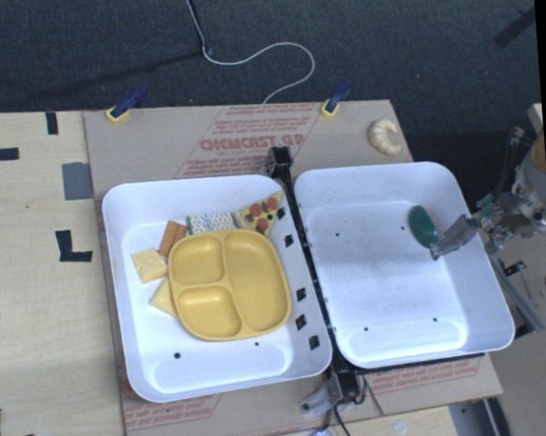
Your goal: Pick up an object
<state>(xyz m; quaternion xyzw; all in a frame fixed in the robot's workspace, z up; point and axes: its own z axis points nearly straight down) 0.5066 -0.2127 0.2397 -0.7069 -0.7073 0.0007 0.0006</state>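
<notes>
**Inspector:** Well, what lies in the left bin [134, 364]?

**Operator:** I see a yellow divided plate [229, 283] at its centre: stiff, light, slick. I'd judge the rim the best hold. Flat cards [163, 249] lie by the far-left edge, thin and awkward.

**Inspector:** And the right bin [395, 334]?

**Operator:** A small green object [420, 223] sits near its right edge, touching the gripper [444, 238]. Finger spread: I cannot tell.
</notes>
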